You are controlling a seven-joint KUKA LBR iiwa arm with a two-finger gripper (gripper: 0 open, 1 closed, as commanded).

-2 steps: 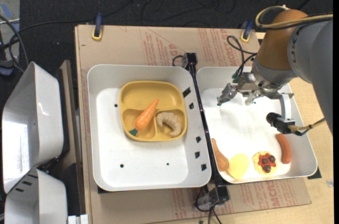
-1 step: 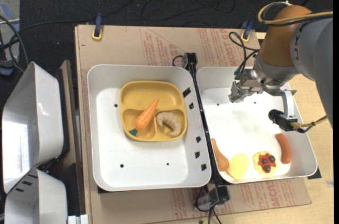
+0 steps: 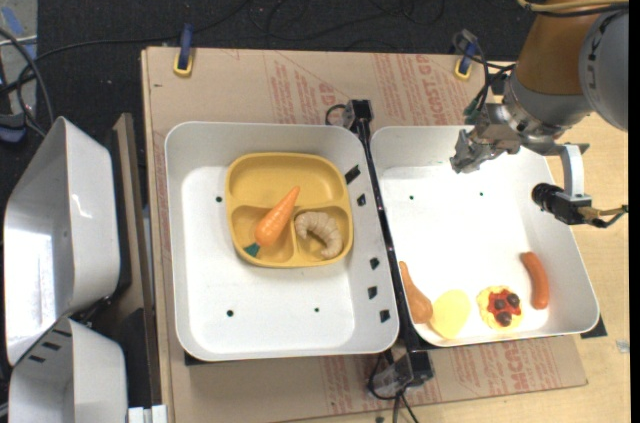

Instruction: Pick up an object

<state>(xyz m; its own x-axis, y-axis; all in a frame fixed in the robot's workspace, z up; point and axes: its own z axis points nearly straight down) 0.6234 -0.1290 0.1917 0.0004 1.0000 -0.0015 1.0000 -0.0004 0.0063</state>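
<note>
Arm in from right, gripper (image 3: 470, 154) hovering over far edge of right bin (image 3: 470, 231), nothing visible between fingers; honestly can't tell if they're apart or together. Near edge of right bin: orange strip (image 3: 415, 294), yellow disc (image 3: 451, 311), little pizza (image 3: 500, 306), sausage (image 3: 537, 279). Left bin (image 3: 200, 291): yellow divided plate (image 3: 250, 176) with carrot (image 3: 277, 216) and shrimp-like piece (image 3: 321, 233).

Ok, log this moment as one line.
arm: over right bin far edge | gripper: nothing visibly held | right bin: sausage, near edge | left bin: yellow plate
</note>
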